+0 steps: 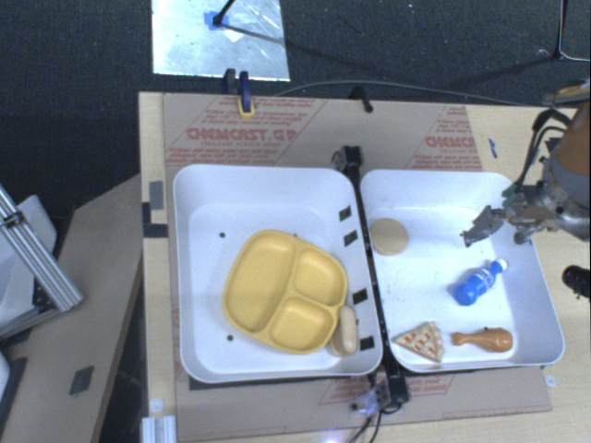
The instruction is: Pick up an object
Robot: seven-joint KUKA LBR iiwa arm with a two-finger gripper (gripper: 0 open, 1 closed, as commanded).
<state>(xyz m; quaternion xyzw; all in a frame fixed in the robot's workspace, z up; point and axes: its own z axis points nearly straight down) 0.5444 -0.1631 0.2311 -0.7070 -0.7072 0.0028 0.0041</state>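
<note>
gripper (480, 229): empty, fingers spread; hovers at the right bin's (554, 335) two o'clock
target: blue bottle (477, 283); descend centred, squeeze across its body

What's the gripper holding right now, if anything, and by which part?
Nothing. The gripper hangs over the right bin with no object between its fingers; the blue bottle lies apart from it on the bin floor.

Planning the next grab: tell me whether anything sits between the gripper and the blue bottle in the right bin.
Nothing visible does. The gripper hangs over the right bin's upper right part, and the blue bottle lies just below it in the view, with bare white floor between.
</note>
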